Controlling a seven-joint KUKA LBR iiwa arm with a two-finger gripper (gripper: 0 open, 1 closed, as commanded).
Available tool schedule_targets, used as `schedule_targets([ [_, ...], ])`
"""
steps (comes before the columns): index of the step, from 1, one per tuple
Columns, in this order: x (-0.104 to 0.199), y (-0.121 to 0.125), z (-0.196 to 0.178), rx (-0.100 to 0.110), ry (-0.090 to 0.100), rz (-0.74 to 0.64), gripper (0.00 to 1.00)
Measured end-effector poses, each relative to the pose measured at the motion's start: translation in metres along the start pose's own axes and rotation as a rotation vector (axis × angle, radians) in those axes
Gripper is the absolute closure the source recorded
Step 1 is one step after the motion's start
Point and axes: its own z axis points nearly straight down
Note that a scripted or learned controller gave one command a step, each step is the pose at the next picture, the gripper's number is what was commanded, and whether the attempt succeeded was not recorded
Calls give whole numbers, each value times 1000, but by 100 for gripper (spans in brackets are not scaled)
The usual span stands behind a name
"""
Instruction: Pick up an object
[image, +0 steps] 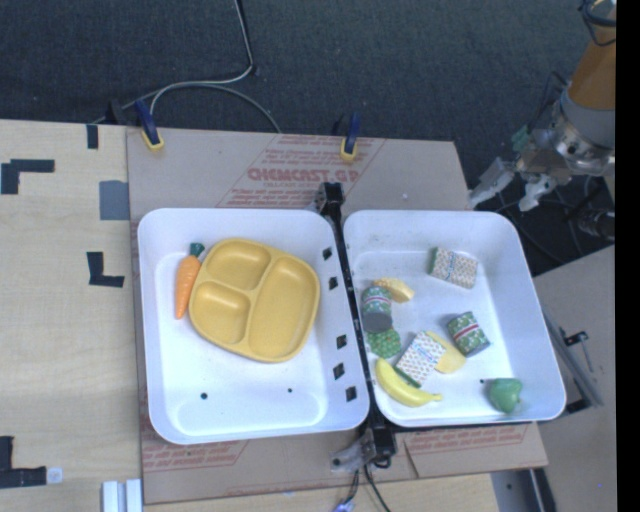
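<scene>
Objects for picking lie scattered in the right bin (520, 250). Taking that bin as a clock face: a patterned box (454, 267) sits at about one o'clock, a small dark green box (467, 333) near four, a green pepper (505, 394) down at five by the rim, and a banana (404, 385) at six. Just above the banana rests a checkered box (421, 357), touching a yellow piece (449, 357) on its right. Toward nine o'clock, near the divider, a small yellow item (396, 290) lies above a grey-green can (376, 308), and a green leafy piece (384, 342) sits below the can.

The left bin (160, 380) holds a yellow tray (255, 298) with three compartments, set in its upper half. A carrot (186, 283) lies along the tray's nine o'clock edge, touching it, green top pointing to twelve.

The gripper (520, 185) hangs outside the bins, beyond the right bin's two o'clock corner, over the dark floor. Its two pale fingers (492, 186) are spread apart with nothing between them. The arm (592, 90) rises from it toward the upper right, orange band showing.

Both bins rest on a cardboard sheet (290, 170), held at its far edge by two clamps (349, 138). A cable (215, 85) loops across the floor at twelve o'clock.
</scene>
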Motion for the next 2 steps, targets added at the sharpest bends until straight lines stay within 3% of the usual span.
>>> schedule_targets([
  [1,14,-81,134,4,2,0,0],
  [2,41,-130,178,-4,-1,2,0],
])
